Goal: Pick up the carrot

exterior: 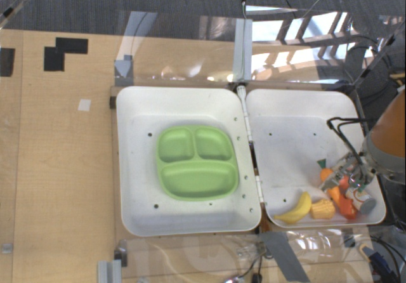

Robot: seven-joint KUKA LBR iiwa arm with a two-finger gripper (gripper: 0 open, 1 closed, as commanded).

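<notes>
Over on your left, the green divided plate sits alone in the left bin, while in the right bin the banana and the corn cob lie near the front wall, just left of the carrot. The gripper is right down on that carrot in the bin's front right corner, so watch for it nudging the corn or pinning the carrot against the wall instead of lifting. You can't tell how the claw stands, since metal, cable and orange pieces blur together there.
</notes>
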